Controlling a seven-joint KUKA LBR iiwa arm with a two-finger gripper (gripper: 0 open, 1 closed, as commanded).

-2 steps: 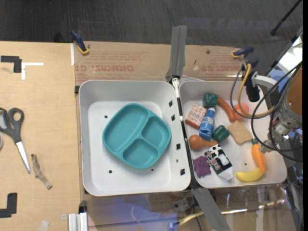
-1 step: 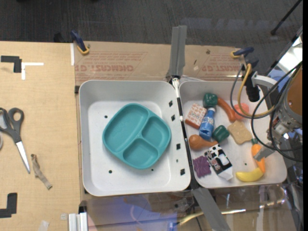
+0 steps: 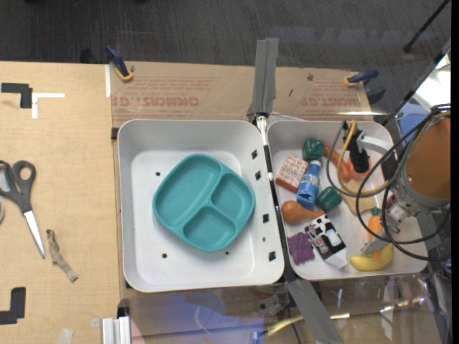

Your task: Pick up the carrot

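Carrot (image 3: 346,168) in right bin (image 3: 337,269)

1 fixed camera, overhead, slanted down on both bins (image 3: 129,192)

Left bin (image 3: 129,213): teal divided plate (image 3: 204,202).
Right bin (image 3: 305,269): banana (image 3: 371,260), blue bottle (image 3: 308,183), purple grapes (image 3: 299,247), green pieces.
Bench, left: scissors (image 3: 24,199).

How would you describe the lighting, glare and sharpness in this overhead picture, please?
In the camera view, the light is even and soft; the left bin shows faint shadow along its walls and slight sheen on the teal plate. The scissors look sharp, while the arm at right is blurred and partly hides the right bin.
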